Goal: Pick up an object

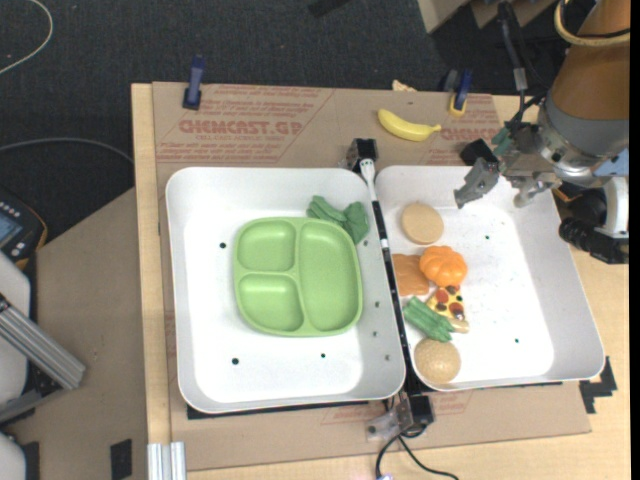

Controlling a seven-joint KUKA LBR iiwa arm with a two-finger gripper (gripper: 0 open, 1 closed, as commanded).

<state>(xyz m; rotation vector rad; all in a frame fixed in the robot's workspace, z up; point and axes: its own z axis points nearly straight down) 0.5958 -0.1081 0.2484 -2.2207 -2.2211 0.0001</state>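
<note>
On cardboard bench [250,118]: two white bins [200,368]; dark carpet [200,18] behind

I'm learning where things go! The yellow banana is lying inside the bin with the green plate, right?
Not quite. The camera view shows the banana lying outside both bins, on the brown board behind them. The green plate does sit in the left-hand bin.

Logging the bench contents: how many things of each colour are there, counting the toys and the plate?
Green: 3 — divided plate, leafy toy, bean pod toy
Orange: 2 — pumpkin, wedge
Tan: 2 — cookie, bun
Yellow: 1 — banana
Multicoloured: 1 — pizza slice
Total: 9
</note>
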